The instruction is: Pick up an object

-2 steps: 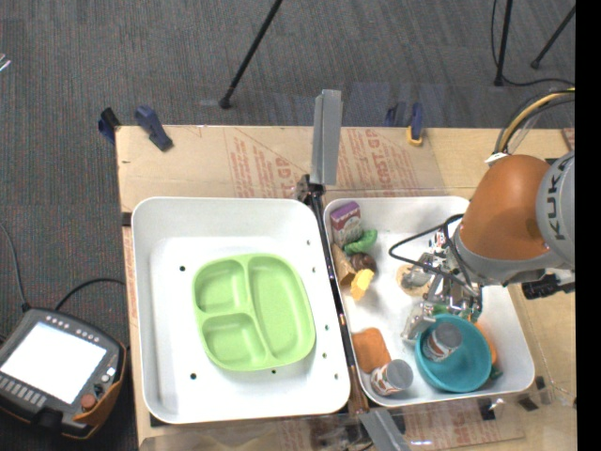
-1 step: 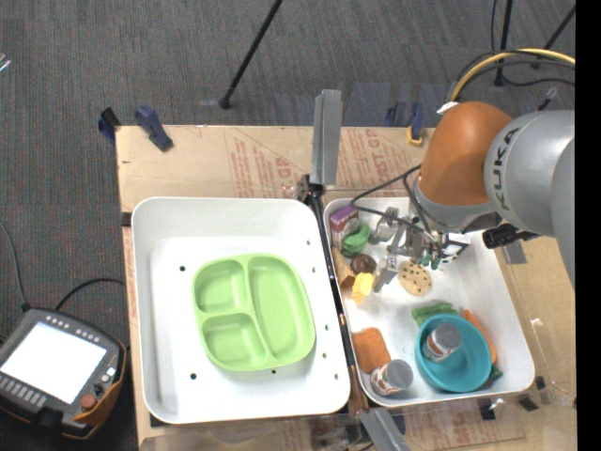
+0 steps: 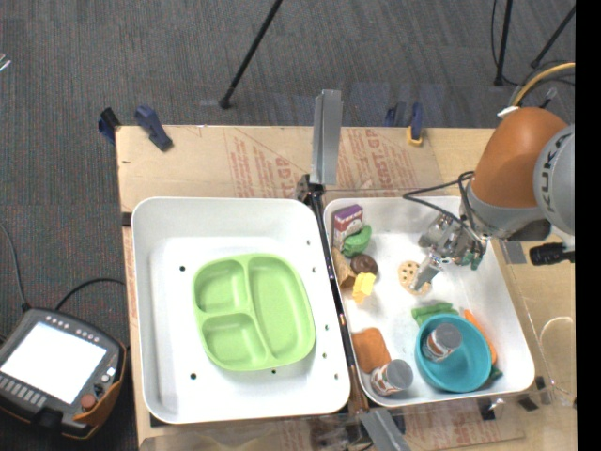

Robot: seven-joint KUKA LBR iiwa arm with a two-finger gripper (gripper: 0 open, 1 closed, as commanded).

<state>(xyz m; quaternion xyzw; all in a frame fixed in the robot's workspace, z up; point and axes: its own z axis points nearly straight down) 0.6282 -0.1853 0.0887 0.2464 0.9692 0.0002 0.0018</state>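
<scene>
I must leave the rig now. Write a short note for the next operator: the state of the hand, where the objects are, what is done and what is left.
Hand: low over the right bin, near the small cookie; nothing visibly held.
Right bin: purple box and green toy at the back left, yellow piece, orange block, can, teal bowl with a can inside.
Left bin: green divided plate.
Done: the approach.
Left: grasp and lift an object.
</scene>
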